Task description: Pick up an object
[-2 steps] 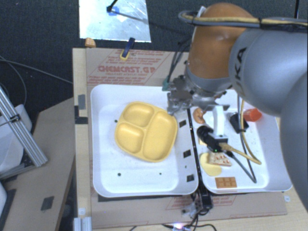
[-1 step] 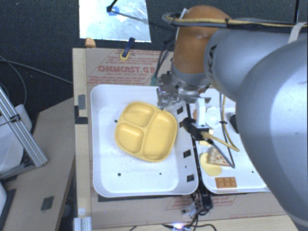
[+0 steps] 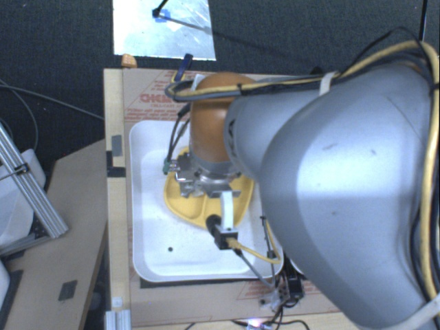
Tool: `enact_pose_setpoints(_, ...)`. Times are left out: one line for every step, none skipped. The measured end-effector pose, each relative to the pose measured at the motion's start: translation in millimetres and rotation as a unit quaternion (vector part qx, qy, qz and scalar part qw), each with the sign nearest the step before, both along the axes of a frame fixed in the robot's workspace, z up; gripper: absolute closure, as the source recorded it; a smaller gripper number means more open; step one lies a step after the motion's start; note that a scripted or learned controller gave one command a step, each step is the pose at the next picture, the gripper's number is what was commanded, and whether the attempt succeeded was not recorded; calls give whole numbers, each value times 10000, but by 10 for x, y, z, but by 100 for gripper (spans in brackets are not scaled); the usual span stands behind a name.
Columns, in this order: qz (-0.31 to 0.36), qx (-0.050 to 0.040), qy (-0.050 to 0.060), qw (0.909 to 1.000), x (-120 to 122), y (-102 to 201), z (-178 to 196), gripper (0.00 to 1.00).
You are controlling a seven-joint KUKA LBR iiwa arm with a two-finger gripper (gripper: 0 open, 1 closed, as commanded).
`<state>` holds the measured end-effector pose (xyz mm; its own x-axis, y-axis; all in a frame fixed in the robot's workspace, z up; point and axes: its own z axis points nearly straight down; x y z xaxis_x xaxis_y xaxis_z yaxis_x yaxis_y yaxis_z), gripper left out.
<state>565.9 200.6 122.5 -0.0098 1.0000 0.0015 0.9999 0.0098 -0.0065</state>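
Fingers cannot be made out beneath the gripper (image 3: 206, 192), so whether they are apart or closed is unclear. Directly under them, a flat yellow object (image 3: 180, 201) lies in the white bin (image 3: 148, 184), spreading left and forward.

Bulky smooth grey arm (image 3: 344, 184), rounded like a shell, with an orange band (image 3: 210, 126) above a silver metal wrist (image 3: 206, 177). Black and yellow cables (image 3: 385, 50) along the top, strapped with a white tie. More thin cables (image 3: 256, 254) below.
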Motion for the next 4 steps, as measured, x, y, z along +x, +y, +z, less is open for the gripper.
enact_pose_setpoints(-25,17,-54,10000,-574,-13,-256,100)
enact_pose_setpoints(-20,11,4,10000,123,-22,-186,100)
enact_pose_setpoints(-42,-13,-147,9999,-626,325,-341,100)
enact_pose_setpoints(-26,19,-86,10000,-498,342,743,100)
